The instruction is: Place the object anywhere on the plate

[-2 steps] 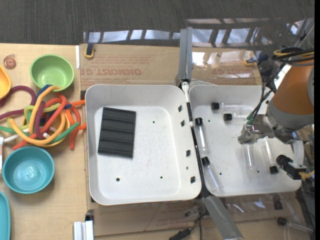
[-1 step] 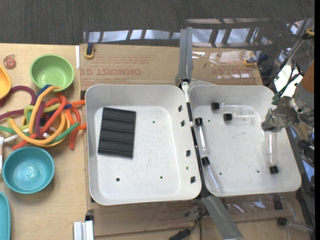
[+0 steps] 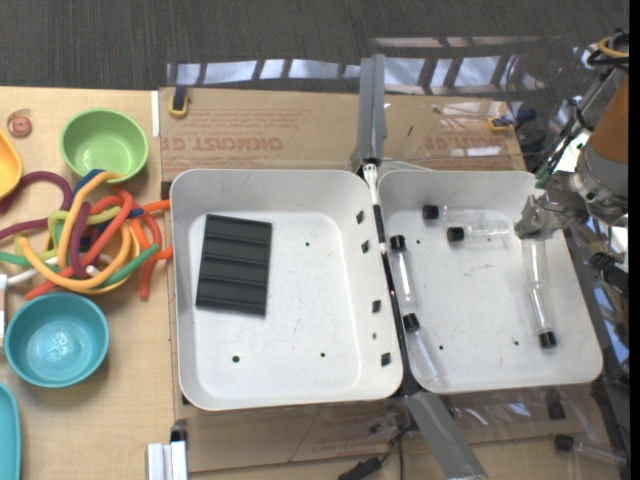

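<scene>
Camera view | hand (image 3: 537,220) state unclear | prob. clear tube (image 3: 540,296) just below, right bin (image 3: 590,368)

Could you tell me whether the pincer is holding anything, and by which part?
Cannot be told: the pincer sits over the right bin near a clear tube.

Arm (image 3: 608,158) at right edge, pincer (image 3: 537,218) lowered, leaning left

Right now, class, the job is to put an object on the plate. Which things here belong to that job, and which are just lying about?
Job:
- black slab, likely the plate
- clear tubes in the right bin
- gripper

Lying about:
- green bowl
- blue bowl
- coloured cords
</scene>
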`<state>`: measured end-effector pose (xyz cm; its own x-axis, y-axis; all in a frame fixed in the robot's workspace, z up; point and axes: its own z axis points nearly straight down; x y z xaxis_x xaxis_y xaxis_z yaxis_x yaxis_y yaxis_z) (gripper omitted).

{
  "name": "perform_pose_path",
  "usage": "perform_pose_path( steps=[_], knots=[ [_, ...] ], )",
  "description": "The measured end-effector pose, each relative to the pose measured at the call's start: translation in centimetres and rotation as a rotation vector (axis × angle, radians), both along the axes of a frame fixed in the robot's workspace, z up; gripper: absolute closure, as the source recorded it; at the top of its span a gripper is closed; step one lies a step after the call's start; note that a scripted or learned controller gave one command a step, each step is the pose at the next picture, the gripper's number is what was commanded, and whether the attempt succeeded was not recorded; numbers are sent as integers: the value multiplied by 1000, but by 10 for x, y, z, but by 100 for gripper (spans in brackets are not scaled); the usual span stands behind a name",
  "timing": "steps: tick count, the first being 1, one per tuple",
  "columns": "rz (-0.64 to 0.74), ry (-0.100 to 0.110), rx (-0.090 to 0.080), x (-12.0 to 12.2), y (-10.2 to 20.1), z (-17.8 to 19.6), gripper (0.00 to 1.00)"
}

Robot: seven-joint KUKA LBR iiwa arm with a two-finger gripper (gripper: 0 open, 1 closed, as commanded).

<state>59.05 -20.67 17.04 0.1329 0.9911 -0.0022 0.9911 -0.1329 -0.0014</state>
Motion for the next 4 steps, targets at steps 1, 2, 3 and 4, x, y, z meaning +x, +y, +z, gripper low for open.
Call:
perform_pose_path(
  steps=[1,2,3,4],
  knots=[
    [111,2,3,-104,-4,-48,100],
    [84,-2,0,20,-4,30,100],
    [282,1,3,-69,-1,-42,100],
    [160,-1,1,-58,-16,19,100]
  ],
)
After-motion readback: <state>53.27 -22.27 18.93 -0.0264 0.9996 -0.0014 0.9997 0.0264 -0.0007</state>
